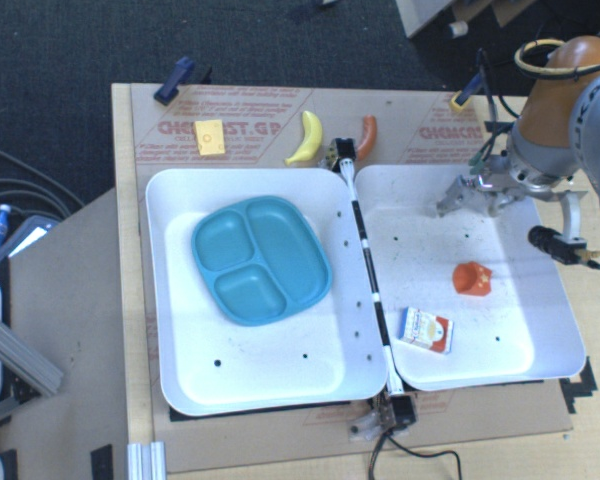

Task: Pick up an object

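Right bin [520, 363]: orange object [472, 279], small box [425, 329] apart, reachable.

Tray [262, 258] in left bin [170, 268]; carton [424, 329] in right bin [540, 353].

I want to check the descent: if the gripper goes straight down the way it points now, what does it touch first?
Probably the bare floor of the right bin: the gripper hangs over its upper part, apart from the orange object. Depth is unclear.

On the far strip of the brown cardboard-covered bench [400, 128], behind the bins, lie a curved yellow plastic banana [306, 138], a small orange-red toy sausage [366, 137] just right of it, and a square yellow sticky note [209, 138] further left. A blue clamp [174, 79] grips the far left bench corner.
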`<state>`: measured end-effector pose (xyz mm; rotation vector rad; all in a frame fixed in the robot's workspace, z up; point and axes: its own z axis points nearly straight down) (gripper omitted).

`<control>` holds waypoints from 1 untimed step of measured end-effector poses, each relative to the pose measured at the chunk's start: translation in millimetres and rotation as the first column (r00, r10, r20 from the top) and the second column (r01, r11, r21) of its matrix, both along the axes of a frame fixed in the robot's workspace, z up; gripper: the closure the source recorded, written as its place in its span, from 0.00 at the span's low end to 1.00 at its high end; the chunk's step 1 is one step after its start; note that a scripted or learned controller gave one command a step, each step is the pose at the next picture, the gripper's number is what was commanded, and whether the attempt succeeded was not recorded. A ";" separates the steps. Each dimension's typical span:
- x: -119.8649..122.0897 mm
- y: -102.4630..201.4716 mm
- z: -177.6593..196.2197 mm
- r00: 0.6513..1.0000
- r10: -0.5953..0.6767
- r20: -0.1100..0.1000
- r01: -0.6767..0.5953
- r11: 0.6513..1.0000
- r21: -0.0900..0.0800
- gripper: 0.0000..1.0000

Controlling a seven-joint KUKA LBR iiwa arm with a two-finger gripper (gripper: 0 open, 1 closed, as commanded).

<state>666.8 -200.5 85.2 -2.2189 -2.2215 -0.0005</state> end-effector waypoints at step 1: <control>0.8 0.3 10.6 1.000 0.000 0.002 0.000 1.000 -0.001 1.00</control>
